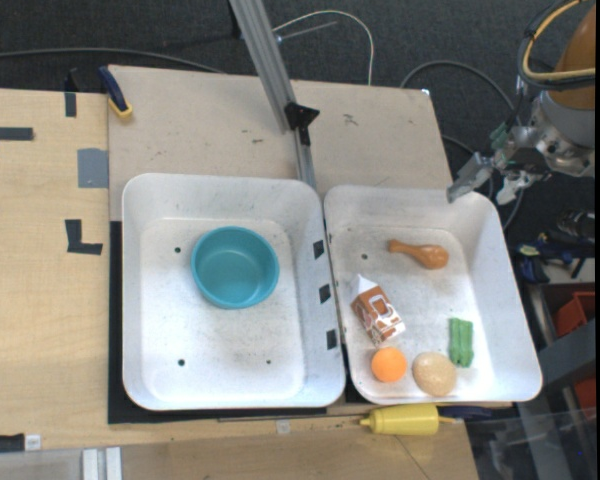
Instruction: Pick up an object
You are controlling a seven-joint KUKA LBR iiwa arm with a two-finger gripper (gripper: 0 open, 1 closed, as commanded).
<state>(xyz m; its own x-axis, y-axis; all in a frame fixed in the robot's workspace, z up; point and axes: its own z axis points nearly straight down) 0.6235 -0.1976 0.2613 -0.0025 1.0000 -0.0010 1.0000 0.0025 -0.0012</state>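
**Desk:** Gripper position, please?

**Operator:** I have the grey two-finger gripper (477, 175) hanging just off the far right corner of the right-hand shallow white bin (500, 230), above the rim, nothing between its fingers. They look slightly parted, though they are small from this camera.

**Desk:** So which step?

**Operator:** Approach, I judge; no object is picked yet. Candidates lie in that right bin: a brown drumstick-shaped toy (420, 253) nearest the gripper, a small brown-and-white carton (378, 313), an orange ball (388, 365), a beige rounded lump (434, 374) and a green strip (461, 341). A teal round bowl (235, 266) sits in the left white bin (140, 268).

**Desk:** Next?

**Operator:** I need to move in over the bin, centre above one item, then descend.
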